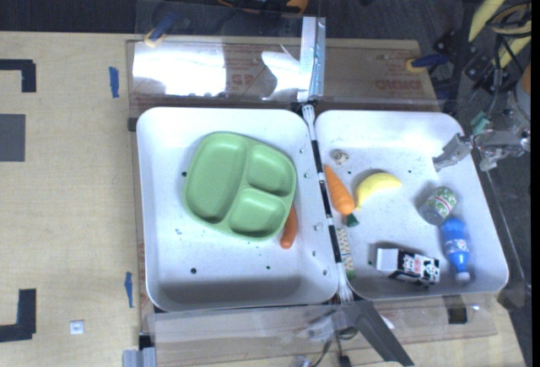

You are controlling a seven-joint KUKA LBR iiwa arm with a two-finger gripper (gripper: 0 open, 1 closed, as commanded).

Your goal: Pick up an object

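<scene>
The right bin [396, 127] holds an orange carrot [340, 191], a yellow banana-like toy [377, 186], a small greenish can [439, 204], a blue bottle [456, 248] and a black-and-white toy box [407, 263]. A tiny pale object [339, 157] lies near the bin's left wall. My gripper [460, 150] hangs over the far right rim of this bin, apart from all the objects, with the can nearest below it. Nothing shows in its grasp.
The left bin [169, 264] carries a green divided plate [240, 185] with a second orange carrot [289, 228] along its right side. A clear panel [219, 53] stands behind the bins. Cables and stands crowd the far right.
</scene>
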